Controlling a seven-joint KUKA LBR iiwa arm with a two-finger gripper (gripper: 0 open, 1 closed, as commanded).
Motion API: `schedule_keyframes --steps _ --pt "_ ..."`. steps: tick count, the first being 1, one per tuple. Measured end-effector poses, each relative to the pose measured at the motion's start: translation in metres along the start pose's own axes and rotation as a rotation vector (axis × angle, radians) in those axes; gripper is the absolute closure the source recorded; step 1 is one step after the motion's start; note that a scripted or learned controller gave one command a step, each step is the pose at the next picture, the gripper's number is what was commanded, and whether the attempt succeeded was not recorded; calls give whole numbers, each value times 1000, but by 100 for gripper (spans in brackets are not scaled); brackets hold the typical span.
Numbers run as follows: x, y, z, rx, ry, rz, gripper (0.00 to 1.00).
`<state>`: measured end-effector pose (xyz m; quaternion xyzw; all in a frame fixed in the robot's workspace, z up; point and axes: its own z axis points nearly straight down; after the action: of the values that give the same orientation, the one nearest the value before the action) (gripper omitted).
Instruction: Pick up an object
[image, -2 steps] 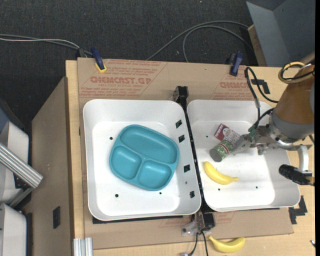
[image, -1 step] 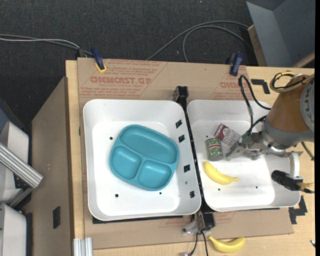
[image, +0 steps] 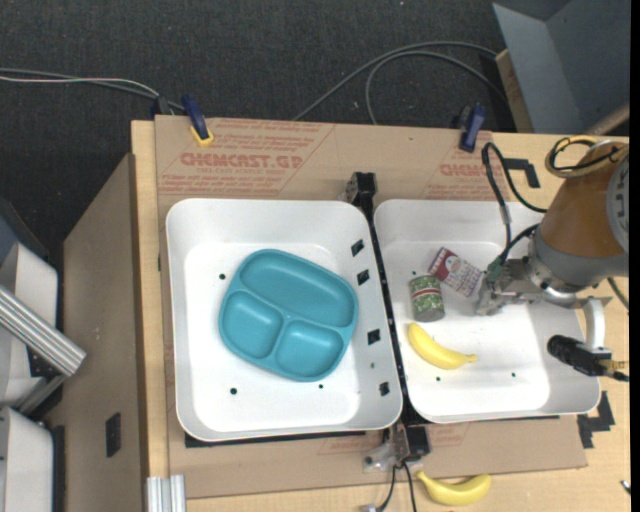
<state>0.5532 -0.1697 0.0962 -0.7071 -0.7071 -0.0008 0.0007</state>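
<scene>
In rt bin: 1 can, 1 carton, 1 banana; gripper state unclear.

Divided plate in the left bin, right bin holding a can, a banana in front of it, perhaps a carton behind, second banana on the counter in front of the bins.

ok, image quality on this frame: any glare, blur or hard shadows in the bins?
Camera view: even, soft light, no hard shadows; the white bins look bright but keep their detail. The teal plate, banana and small can are sharp. The gripper is small and slightly soft, partly under the wrist.
</scene>
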Motion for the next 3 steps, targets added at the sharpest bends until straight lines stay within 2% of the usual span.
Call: schedule_keyframes --steps 1,3 --pt "-6 -1 -45 -5 -3 0 100" --pt "2 -5 -134 -5 -3 -2 100"
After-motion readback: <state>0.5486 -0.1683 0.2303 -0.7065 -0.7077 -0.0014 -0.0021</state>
